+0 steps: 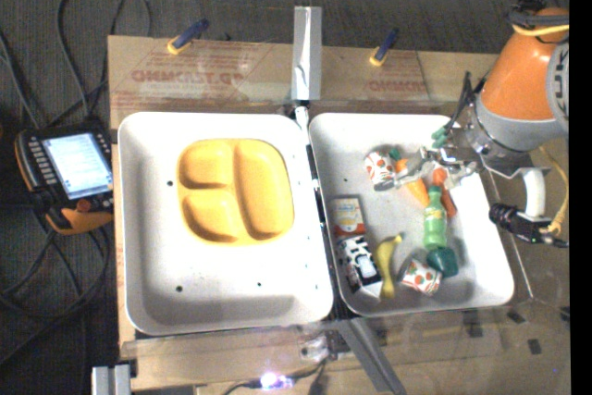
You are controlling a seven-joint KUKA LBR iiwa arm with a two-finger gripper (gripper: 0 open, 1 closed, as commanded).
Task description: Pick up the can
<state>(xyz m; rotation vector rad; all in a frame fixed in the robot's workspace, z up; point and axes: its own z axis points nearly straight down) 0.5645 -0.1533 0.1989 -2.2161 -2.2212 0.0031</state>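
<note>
We find the can (pixel 379 167), white with orange markings, in the right bin (pixel 490 291) near its far edge, lying on its side with its long axis running roughly across the bin, one end towards the centre divider; its print is too small to read. The pincer (pixel 442 157) hangs just beside it, towards the bin's right edge, over a carrot (pixel 418 191); whether it is open or closed we cannot tell. A green bottle (pixel 434 227), a banana (pixel 388 262) and a small carton (pixel 348 217) lie nearer us. The left bin (pixel 148 291) carries a yellow divided tray (pixel 236 190). Faint red lettering on the counter (pixel 185 74) is illegible.
</note>
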